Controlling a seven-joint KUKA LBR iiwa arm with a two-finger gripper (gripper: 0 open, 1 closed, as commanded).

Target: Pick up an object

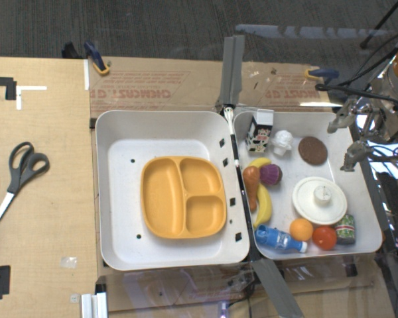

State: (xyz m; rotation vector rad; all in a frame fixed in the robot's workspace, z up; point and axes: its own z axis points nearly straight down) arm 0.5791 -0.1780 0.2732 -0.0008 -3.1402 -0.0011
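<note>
Hovering at the right bin's [368,197] far right edge, gripper [353,138] unloaded, finger spread impossible to tell; pick not begun, next move needs descent onto something like the brown disc [312,150] nearby.

Two bins [113,197], one tray [184,197], one scissors [16,177].

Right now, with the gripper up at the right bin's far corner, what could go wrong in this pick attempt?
Two risks, both judgements. The right bin is crowded: the orange, tomato and small can sit packed beside the blue bottle, so a descent could nudge neighbours or close on two things. The gripper hangs near the bin's right wall among loose cables, which might snag or clip the rim.
</note>
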